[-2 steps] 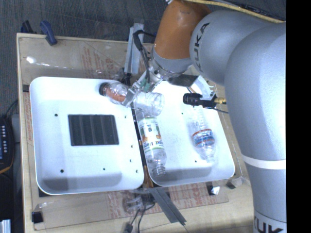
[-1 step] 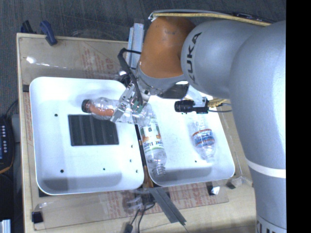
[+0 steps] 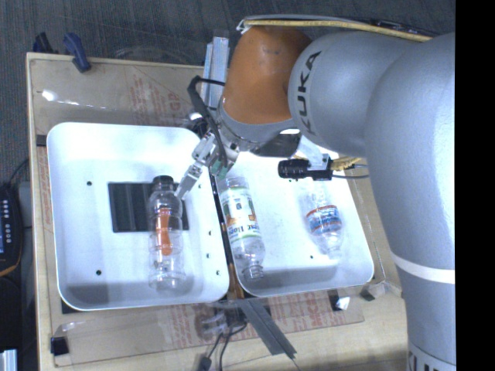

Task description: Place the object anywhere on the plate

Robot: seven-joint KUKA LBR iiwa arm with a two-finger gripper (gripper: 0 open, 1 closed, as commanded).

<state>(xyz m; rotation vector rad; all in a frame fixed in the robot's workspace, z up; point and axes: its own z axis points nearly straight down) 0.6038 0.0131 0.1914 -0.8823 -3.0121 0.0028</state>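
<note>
In the left bin (image 3: pixel 69 207), nearest you, a clear bottle with an orange label (image 3: pixel 164 234) lies partly across the dark plate (image 3: pixel 131 205), its cap end toward the arm. Judge it light, stiff and slippery, prone to roll; take it across the labelled middle. Just beyond its cap, the gripper (image 3: pixel 203 167) shows one finger tipping down close to the bottle, grasping nothing you can see. The bulky wrist hides its far side. Two more bottles (image 3: pixel 241 226) lie in the right bin (image 3: pixel 356 265).
</note>
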